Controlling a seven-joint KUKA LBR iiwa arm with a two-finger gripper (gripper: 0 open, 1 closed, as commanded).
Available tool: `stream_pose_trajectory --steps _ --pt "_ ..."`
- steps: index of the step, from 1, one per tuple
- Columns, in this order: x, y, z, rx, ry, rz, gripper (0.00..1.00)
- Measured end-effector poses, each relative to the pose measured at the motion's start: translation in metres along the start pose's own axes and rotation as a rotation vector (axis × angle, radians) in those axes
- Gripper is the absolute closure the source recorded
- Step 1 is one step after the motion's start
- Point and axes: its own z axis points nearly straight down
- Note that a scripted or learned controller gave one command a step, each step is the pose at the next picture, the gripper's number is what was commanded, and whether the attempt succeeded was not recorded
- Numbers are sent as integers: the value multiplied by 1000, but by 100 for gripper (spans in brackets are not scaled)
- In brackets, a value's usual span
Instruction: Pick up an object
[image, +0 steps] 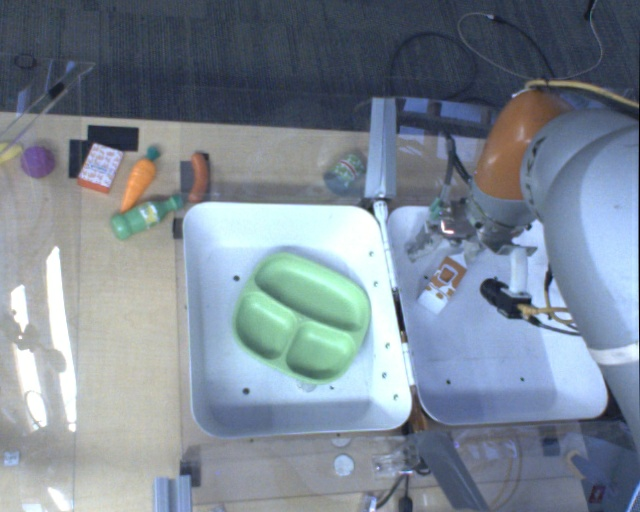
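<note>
A small white and orange carton (443, 283) lies tilted in the right bin (520, 390), near its far left corner. My gripper (442, 226) hangs just beyond the carton's upper end, close above the bin floor, with the grey arm and its orange band (515, 135) reaching in from the right. Nothing shows as lifted by the gripper. A green divided plate (302, 314) lies in the middle of the left bin (215, 390).
On the wooden bench to the left of the bins lie a purple ball (38, 161), a small box (99, 167), a toy carrot (138, 180), a green bottle (146, 216) and a red-brown stick (199, 175). A clear jar (346, 171) stands behind the left bin.
</note>
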Motion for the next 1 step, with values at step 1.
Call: stream_pose_trajectory --steps 1 --pt "-14 -68 1 4 1 -7 0"
